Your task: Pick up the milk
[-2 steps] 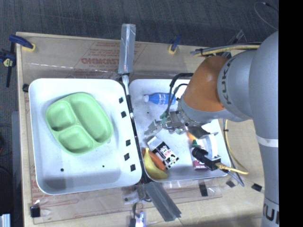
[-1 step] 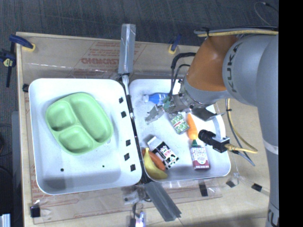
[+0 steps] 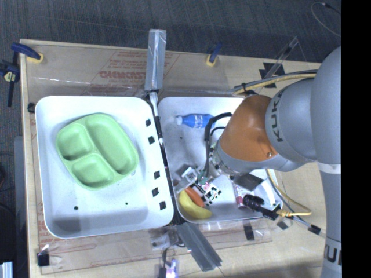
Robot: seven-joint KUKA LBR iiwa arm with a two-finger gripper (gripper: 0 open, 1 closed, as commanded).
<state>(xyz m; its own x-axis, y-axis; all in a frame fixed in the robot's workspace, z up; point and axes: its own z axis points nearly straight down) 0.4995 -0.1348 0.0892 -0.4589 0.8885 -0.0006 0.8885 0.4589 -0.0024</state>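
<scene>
Arm (image 3: pixel 290 126): the grey KUKA arm reaches in from the right and bends down over the right bin, its orange band sitting above the wrist; it hides much of that bin's middle, so its reach looks aimed at the front clutter.
Bins: 2 shallow white bins lie side by side; the left bin (image 3: pixel 52 213) carries the plate, the right bin (image 3: pixel 174 112) carries the loose items, which keeps the picking pile on the arm's side.
Green plate (image 3: pixel 95 149): a 3-compartment plate lies flat in the left bin, well apart from the arm.
Blue bottle (image 3: pixel 194 120): lying on its side near the right bin's back wall, beside the arm.
Banana (image 3: pixel 194 207): in the right bin's front left corner.
Milk (image 3: pixel 212 193): I judge the small black-and-white spotted carton to be it, just beside the banana, under the wrist.
Gripper (image 3: pixel 203 181): low over the carton; whether its fingers are spread or closed, I cannot tell.
</scene>
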